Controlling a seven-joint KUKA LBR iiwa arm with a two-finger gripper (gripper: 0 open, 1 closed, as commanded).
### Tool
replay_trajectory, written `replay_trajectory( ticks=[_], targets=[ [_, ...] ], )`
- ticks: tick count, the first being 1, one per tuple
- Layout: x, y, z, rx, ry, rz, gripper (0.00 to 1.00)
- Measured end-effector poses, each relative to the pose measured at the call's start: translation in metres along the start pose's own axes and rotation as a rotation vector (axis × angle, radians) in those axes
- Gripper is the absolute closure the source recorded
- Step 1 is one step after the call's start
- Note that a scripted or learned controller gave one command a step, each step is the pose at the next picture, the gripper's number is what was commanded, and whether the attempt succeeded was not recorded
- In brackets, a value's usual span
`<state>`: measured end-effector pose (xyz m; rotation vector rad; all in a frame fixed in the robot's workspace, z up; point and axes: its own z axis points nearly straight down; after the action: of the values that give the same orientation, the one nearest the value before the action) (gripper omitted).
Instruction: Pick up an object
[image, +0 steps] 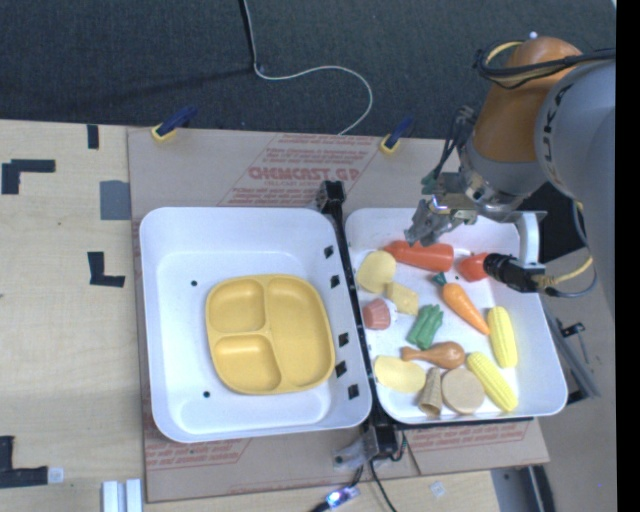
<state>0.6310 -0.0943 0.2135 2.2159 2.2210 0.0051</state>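
1. The grey two-finger gripper (432, 226) hangs over the far side of the right white bin (553, 392), just above the long orange-red toy sausage (421, 256); whether it is spread or closed, I cannot tell.
2. That sausage lies flat among crowded toy foods, likely the target; nothing looks held.
3. The yellow compartment tray (269, 332) sits in the left white bin (170, 245).

Bright, even overhead light; soft shadows, slight blur.

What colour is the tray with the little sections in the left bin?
Yellow. The divided tray shows best in the camera view, lying in the left white bin.
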Motion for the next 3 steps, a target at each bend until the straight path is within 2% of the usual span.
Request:
replay_trajectory(
  ticks=[1,2,3],
  targets=[
    [0.001,0.000,-0.011,0.006,0.001,0.001,1.00],
    [0.055,0.009,-0.021,0.006,0.002,-0.004,1.00],
    [0.103,0.029,-0.014,0.006,0.001,-0.004,1.00]
  ],
)
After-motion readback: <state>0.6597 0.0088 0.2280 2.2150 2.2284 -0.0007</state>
